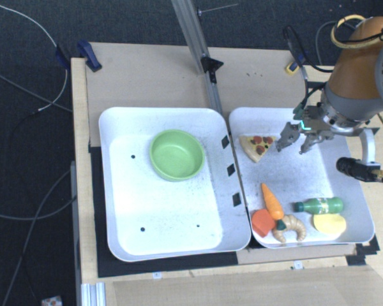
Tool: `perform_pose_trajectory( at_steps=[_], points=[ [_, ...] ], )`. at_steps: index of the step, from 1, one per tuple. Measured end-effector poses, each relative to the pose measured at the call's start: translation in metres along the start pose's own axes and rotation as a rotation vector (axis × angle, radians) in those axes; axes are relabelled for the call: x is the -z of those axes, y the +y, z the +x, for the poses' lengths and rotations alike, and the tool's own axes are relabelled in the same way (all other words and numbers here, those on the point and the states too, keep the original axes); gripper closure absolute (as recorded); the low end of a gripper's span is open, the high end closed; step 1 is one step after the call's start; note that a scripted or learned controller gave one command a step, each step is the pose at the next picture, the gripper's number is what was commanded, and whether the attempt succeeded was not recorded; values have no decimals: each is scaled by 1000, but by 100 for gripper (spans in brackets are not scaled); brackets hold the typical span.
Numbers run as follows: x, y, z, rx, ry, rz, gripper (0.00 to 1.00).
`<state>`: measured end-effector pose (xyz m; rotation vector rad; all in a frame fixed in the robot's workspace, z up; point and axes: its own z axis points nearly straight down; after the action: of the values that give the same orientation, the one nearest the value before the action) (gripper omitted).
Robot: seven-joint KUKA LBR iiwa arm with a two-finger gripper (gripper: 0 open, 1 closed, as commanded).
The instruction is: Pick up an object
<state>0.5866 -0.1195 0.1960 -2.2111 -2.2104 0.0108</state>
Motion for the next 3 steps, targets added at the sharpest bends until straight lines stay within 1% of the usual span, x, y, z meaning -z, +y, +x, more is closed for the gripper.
perform_pose_trajectory(
  at_steps=[1,2,3],
  points=[
    [4,2,0,1,-1,-8,0],
    [-56,-5,-6,-2,0,1,0],
    [-104,-6,-5,-1,1,0,0]
  ],
)
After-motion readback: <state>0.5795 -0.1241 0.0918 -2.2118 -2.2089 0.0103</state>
